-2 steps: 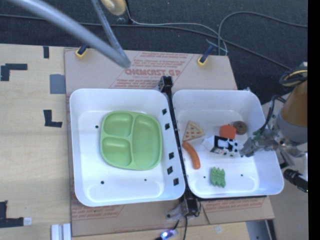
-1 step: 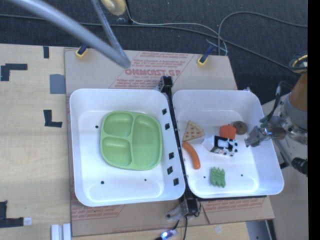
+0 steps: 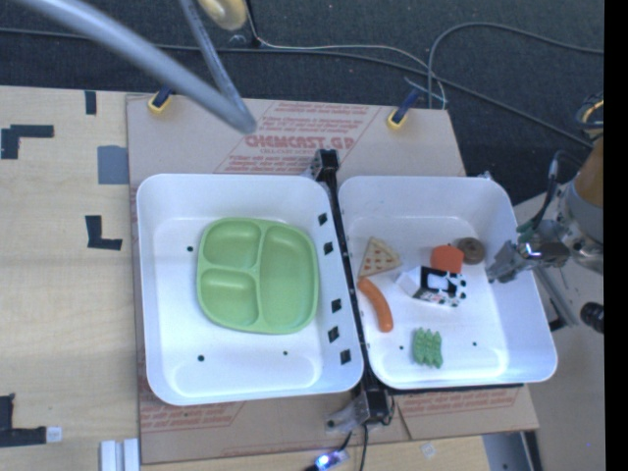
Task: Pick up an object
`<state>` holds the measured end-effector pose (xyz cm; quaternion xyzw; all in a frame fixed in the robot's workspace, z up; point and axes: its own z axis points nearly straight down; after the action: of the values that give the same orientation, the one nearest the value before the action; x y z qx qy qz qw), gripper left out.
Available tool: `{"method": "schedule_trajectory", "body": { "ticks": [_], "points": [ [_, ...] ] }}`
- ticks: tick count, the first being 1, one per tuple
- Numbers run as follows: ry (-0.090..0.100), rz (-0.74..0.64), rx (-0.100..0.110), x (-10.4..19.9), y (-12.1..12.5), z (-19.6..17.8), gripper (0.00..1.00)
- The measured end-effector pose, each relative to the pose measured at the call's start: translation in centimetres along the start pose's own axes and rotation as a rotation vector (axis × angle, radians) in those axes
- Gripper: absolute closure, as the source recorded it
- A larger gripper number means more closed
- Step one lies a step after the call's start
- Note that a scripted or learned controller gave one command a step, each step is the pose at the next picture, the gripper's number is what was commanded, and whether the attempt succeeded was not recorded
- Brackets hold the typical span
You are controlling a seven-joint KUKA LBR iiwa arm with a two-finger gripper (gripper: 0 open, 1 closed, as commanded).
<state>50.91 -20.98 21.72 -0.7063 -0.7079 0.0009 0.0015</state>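
Sausage (image 3: pixel 376 304) in right bin (image 3: pixel 496 200) | hand (image 3: pixel 510 261) at bin's right rim | grip state unclear

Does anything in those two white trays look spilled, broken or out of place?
Nothing stands out. The green divided plate lies flat in the left bin. In the right bin the toy items, a pizza slice, an orange sausage and a green piece, lie loosely scattered and look whole.

Right bin (image 3: pixel 491 200) crowded mid-floor; its front right corner bare; green tray (image 3: pixel 259 274) fills left bin's (image 3: pixel 157 263) centre.
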Motion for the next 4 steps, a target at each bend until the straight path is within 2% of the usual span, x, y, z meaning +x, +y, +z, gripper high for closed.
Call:
{"method": "schedule_trajectory", "body": {
  "ticks": [2,4],
  "points": [
    [0.001,-0.004,0.005,10.5,-1.6,0.8,1.00],
    [0.000,-0.006,0.004,21.6,-0.7,2.3,1.00]
  ]
}}
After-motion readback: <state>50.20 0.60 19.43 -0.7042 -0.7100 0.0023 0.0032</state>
